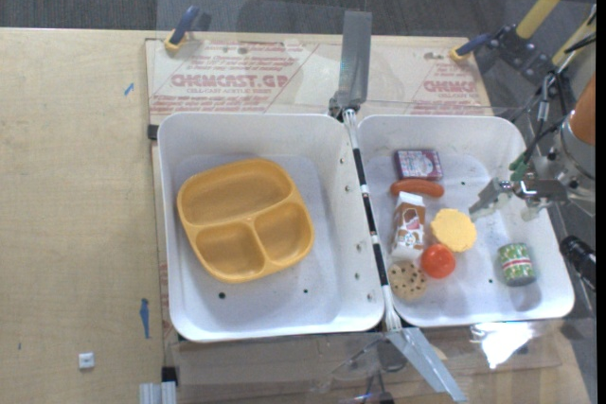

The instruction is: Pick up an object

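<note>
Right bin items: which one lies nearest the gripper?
The yellow round piece; the gripper hangs just up and right of it. The green can, tomato and sausage lie farther off.

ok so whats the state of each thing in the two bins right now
yellow three-compartment plastic tray: flat in left bin, nothing in it
purple box: lying flat
red sausage: on its side
small milk carton: lying down
yellow round piece: flat
red tomato: touching the yellow piece
cookie: flat
green can: lying apart
gripper: above right bin, holding nothing
</note>
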Robot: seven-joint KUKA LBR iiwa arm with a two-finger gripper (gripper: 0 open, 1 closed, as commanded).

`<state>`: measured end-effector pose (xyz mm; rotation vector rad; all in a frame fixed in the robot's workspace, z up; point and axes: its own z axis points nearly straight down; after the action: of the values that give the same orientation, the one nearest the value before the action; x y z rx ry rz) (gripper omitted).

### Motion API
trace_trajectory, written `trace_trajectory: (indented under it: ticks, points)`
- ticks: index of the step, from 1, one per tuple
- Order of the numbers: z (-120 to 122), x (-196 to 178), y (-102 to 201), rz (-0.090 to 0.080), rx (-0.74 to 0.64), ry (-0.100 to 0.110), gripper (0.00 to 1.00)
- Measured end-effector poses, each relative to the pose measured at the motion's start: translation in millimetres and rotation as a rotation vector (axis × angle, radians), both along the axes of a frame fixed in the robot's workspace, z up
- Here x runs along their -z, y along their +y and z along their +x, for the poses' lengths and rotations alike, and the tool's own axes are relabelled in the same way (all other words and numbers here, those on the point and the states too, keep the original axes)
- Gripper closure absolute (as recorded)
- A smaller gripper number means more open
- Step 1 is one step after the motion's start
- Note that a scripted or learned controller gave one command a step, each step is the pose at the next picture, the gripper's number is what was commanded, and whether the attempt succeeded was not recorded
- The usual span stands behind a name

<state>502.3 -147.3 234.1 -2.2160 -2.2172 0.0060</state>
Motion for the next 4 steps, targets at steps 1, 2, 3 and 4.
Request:
trace_trajectory:
  ticks: [1, 2, 3, 4]
  points:
    - [31, 117, 5, 0.000, -0.009, -0.001, 0.00]
    - [61, 146, -36, -0.001, -0.023, -0.014, 0.00]
    - [13, 146, -58, -0.002, -0.043, -0.014, 0.00]
    - [14, 139, -59, -0.003, -0.040, -0.016, 1.00]
